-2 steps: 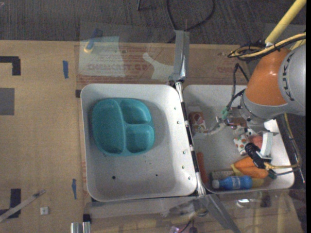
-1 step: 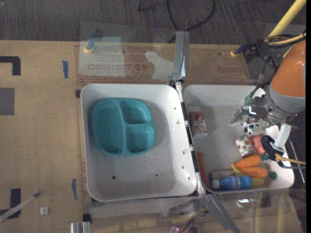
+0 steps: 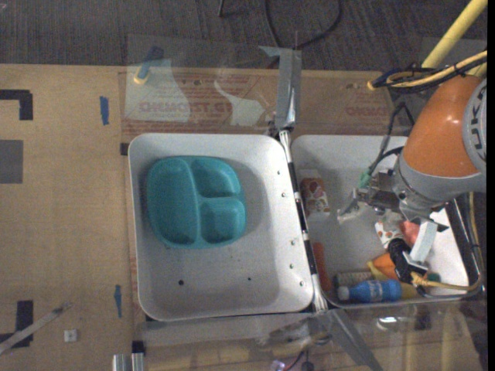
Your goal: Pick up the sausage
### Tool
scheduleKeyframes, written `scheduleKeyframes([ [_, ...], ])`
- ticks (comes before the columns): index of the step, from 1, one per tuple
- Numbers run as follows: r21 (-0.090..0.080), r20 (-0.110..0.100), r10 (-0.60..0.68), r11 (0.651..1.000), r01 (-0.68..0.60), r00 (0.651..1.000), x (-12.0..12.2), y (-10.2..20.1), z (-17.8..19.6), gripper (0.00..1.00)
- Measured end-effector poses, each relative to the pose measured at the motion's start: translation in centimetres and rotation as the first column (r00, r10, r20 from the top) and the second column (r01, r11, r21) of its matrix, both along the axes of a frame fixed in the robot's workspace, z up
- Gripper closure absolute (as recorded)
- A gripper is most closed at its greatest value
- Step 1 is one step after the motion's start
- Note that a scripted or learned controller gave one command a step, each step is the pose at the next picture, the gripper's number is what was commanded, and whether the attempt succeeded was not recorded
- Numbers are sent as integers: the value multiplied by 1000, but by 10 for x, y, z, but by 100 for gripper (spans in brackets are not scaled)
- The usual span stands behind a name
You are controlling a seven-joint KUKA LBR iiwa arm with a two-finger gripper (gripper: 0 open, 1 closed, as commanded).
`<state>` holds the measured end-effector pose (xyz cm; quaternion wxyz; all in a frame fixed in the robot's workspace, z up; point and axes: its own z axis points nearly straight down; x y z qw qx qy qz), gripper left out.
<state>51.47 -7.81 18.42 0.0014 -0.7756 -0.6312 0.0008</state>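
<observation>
Plainly, the sausage point(image 3: 317, 258) is the slim reddish-brown stick lying along the left wall of the right bin point(image 3: 340, 154), at about 8 o'clock in that bin, running lengthwise toward 6 o'clock. It looks light, smooth and probably a bit slippery, likely a stiff toy that could roll away; a grasp across its narrow middle seems best, though the wall just beside it leaves little room for one finger.

Above the bin's centre the gripper point(image 3: 363, 199) hangs off the grey and orange arm point(image 3: 441, 141), well apart from the sausage toward 2 o'clock of it; whether it is spread or closed I cannot tell, and nothing is visibly pinched.

By count: two white bins, one teal divided plate point(image 3: 196, 201) in the left bin point(image 3: 224, 280), one sausage, one blue bottle point(image 3: 371, 291) at 6 o'clock in the right bin, one small packet point(image 3: 314, 195) near its left wall, and a cluttered pile at 4 o'clock too tangled to count.
</observation>
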Motion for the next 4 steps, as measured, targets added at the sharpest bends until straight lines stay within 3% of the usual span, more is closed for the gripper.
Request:
scheduleKeyframes([
  [1,0,0,76,997,-76,997,-36,68,0,0],
  [2,-13,2,221,975,-221,975,-35,144,-35,0],
  [3,-35,12,323,946,-322,946,-30,141,-54,0],
  [4,11,9,377,926,-377,926,-18,83,-75,0],
])
